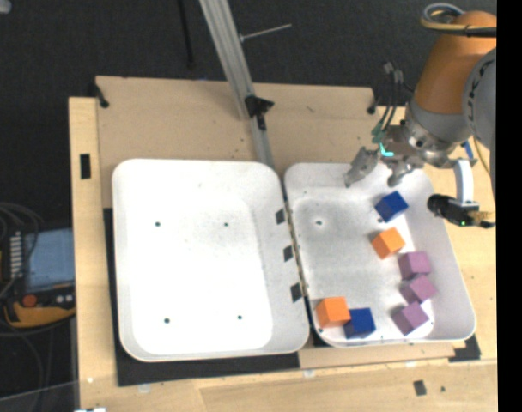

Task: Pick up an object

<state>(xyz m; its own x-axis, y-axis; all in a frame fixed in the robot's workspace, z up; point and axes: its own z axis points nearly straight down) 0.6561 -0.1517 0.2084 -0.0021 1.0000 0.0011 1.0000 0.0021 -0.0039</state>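
Gripper (379, 169) over far edge of right bin (330, 187), fingers spread wide, nothing between them, blue cube (391, 205) just below it, orange cube (387, 243) and three purple blocks (414, 264) along right side, orange-blue pair (345, 316) near front

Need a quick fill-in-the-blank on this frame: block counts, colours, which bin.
All the blocks lie in the ____ bin as the camera sees it.
The purple blocks number ____.
The block nearest the end effector is ____.
At the bin's near edge, an orange block touches a ____ one.

Missing words: right; three; blue; blue
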